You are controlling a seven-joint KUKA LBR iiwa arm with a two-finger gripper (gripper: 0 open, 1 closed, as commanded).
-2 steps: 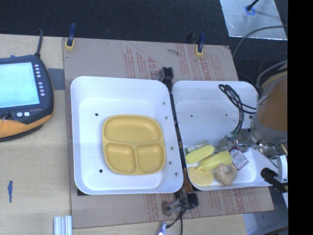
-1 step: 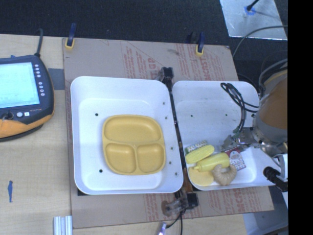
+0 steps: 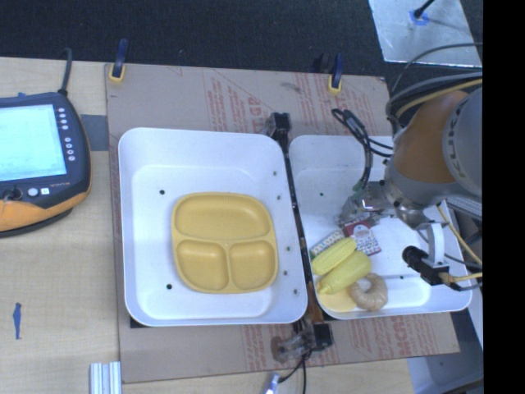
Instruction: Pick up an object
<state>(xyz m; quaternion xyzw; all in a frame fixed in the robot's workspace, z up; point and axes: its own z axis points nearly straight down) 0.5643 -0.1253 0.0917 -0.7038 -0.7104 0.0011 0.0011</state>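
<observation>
I can read no word or number for certain. Red printing runs in lines across the cardboard sheet (image 3: 246, 97) under the bins, too faint to make out. The small packet (image 3: 366, 241) beside the corn carries print too small to read.

My right bin's (image 3: 328, 158) far half lies open; corn (image 3: 340, 265), a packet (image 3: 363, 240) and a donut (image 3: 369, 292) crowd its near end.
</observation>
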